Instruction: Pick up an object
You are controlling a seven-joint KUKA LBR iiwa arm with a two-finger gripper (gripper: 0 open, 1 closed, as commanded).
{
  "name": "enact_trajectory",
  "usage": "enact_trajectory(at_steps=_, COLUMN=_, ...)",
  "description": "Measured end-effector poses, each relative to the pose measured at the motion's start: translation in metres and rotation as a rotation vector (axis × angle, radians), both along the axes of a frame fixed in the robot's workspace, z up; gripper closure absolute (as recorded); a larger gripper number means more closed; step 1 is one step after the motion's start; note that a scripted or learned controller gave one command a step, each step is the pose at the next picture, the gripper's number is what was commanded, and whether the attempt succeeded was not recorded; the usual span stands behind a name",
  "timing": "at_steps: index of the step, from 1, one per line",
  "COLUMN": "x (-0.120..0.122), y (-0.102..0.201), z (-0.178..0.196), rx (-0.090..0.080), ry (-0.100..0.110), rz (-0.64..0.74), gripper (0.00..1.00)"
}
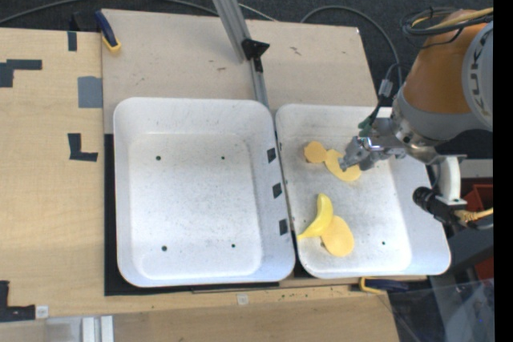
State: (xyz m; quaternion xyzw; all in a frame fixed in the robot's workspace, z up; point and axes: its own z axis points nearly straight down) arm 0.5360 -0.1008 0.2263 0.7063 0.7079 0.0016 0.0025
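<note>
Toward the top of the right bin (417,252) we see a flat yellow piece (327,158), with the gripper (353,157) right at its 3 o'clock edge, touching or nearly so. We cannot tell whether the gripper is spread or pinching it. At 6 o'clock from that piece, well apart, lies a second yellow piece (329,228) near the bin's lower left. At 9 o'clock sits the left bin (128,196), both on the table (176,52). The arm (445,92) enters from 3 o'clock.
</note>
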Motion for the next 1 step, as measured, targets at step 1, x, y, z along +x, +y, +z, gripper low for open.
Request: enact_trajectory(at_steps=1, x=0.0004, y=0.0004, z=0.0093, rx=0.001, ry=0.006, rz=-0.001, gripper=1.0)
